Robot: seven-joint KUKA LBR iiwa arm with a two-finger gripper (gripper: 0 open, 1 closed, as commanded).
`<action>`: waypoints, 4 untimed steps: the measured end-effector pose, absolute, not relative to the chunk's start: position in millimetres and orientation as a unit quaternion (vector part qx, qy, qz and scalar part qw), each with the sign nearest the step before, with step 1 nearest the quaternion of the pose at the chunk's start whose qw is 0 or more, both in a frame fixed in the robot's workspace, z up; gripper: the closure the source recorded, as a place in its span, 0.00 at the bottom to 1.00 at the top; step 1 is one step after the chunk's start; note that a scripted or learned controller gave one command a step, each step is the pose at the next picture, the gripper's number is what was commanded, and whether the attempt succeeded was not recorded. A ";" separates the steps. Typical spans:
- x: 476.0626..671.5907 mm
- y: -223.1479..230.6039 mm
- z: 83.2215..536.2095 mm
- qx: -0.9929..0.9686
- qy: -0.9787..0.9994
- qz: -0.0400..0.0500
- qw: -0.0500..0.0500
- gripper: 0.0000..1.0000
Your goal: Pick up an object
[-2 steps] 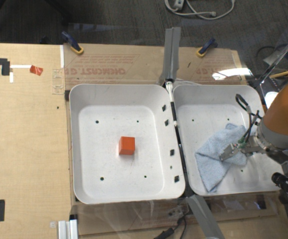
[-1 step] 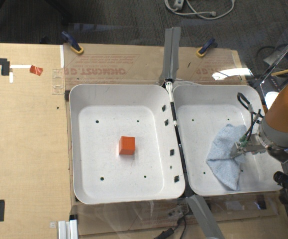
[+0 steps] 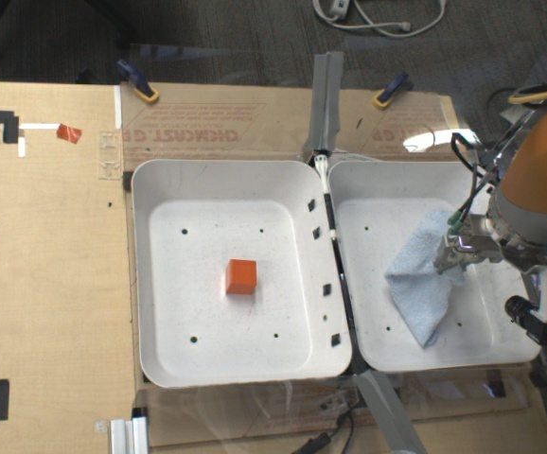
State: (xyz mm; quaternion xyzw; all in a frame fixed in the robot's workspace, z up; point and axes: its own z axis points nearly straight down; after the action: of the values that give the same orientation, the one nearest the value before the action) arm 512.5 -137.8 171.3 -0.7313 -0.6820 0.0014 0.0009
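block (image 3: pixel 241 277): orange-red | cloth (image 3: pixel 423 287): pale blue-grey | bins (image 3: pixel 160 348): white, dark-speckled | surface (image 3: pixel 37 282): light tan wood | floor (image 3: pixel 198 17): dark grey

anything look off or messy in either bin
The pale blue cloth in the right bin lies crumpled and bunched, one edge drawn up toward the gripper. The orange block sits squarely in the left bin. Nothing spilled or damaged.

One fixed camera above me, looking down at a slant on both bins (image 3: pixel 160 253); my arm (image 3: pixel 538 178) enters from its right.
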 end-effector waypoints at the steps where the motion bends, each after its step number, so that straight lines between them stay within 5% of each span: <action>1: 527.5 -188.5 187.3 -0.771 -0.636 0.002 0.001 1.00; 2: 569.5 -182.1 235.9 -0.753 -0.658 0.002 0.001 1.00; 3: 507.4 -208.2 246.8 -0.634 -0.774 0.001 0.001 1.00; 4: 507.6 -208.1 247.0 -0.633 -0.774 0.001 0.001 0.00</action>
State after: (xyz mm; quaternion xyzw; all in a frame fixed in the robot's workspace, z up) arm 507.6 -208.1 247.0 -0.6335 -0.7738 0.0013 0.0010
